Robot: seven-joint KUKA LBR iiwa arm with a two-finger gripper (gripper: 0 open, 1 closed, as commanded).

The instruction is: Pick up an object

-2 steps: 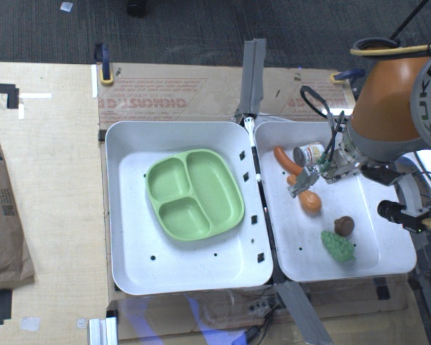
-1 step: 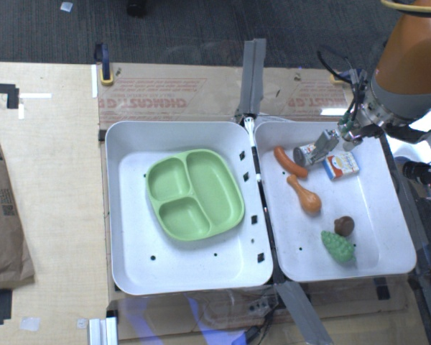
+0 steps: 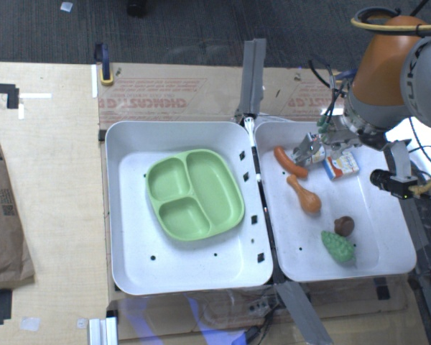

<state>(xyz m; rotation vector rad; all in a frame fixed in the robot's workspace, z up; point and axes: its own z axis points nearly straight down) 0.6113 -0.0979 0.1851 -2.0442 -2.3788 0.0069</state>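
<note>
A: Where is the gripper (image 3: 308, 152) seen?
B: Low over the right bin (image 3: 388, 264), beside the orange hot dog (image 3: 290, 162). Whether anything is grasped cannot be told.
A: Other objects?
B: A wooden pestle (image 3: 304, 195), brown ball (image 3: 344, 226), green lump (image 3: 338, 247), small carton (image 3: 342, 165). A green divided plate (image 3: 195, 193) is noted in the left bin (image 3: 129, 264).

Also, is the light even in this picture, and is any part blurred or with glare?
Camera view: soft, even light, with faint shadows under the green plate; bright glare at the right bin edge beside the arm; a bluish reflection at the bottom edge; the gripper looks slightly blurred.
</note>
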